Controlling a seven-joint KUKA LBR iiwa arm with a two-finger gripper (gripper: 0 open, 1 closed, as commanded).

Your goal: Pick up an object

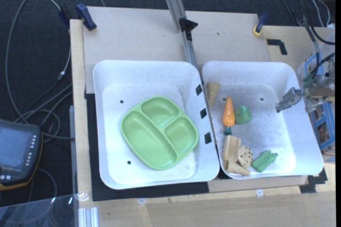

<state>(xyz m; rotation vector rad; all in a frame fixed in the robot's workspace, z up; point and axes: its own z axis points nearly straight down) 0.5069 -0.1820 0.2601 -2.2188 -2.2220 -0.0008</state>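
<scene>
Orange carrot [228, 110] in rt bin [298, 130], well left of fingers [288, 99].

From my seat the arm [323, 82] runs off the right edge, so I see just its tip over the right bin's [277, 69] rim. The end effector [287, 99] is too small for me to make out properly. The grey pendant [16, 152] is cut by the left edge. The tan blocks [235, 154] overlap, and the spotted piece [245, 154] is too small to identify.
</scene>
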